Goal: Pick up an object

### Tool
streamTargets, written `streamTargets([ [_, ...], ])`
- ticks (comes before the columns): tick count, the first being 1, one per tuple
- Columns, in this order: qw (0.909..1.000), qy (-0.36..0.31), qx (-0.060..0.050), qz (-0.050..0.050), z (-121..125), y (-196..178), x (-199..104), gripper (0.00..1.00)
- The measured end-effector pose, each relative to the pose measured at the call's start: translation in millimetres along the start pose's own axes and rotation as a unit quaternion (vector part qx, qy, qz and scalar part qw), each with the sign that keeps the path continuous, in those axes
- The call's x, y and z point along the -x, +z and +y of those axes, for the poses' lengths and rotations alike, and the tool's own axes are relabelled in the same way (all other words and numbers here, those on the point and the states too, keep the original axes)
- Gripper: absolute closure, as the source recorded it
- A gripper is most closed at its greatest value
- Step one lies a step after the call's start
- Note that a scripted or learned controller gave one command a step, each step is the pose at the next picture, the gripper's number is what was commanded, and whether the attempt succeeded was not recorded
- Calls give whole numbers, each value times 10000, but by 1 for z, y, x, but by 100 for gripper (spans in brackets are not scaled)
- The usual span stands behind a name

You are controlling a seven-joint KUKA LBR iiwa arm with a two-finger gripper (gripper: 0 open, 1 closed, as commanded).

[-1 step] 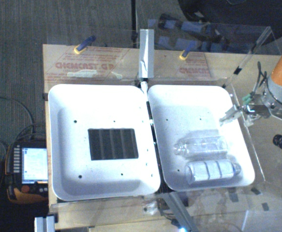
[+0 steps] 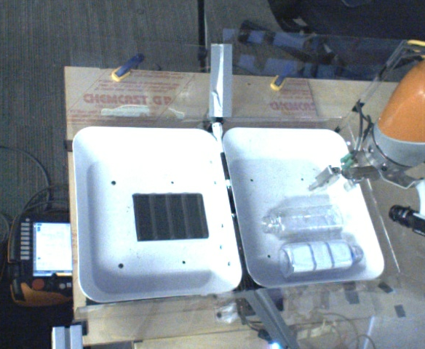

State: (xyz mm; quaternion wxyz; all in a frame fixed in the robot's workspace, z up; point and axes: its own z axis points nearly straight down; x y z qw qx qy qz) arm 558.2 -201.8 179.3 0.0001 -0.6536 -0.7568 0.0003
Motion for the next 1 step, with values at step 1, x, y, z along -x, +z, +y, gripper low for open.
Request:
streamTargets([
  [1, 9965, 830, 4, -8, -16, -51, 19, 0],
])
